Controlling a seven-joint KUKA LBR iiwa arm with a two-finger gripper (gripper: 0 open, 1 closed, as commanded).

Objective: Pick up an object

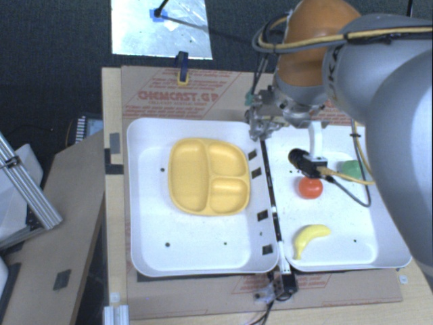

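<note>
A robotics lab: two shallow white bins (196, 266) sit side by side on a cardboard sheet (179, 90) laid over the table (74, 202), with aluminium framing (27, 195) at the left, dark carpet-like flooring (54, 39) beyond and loose cables (274, 293) at the near edge.
</note>
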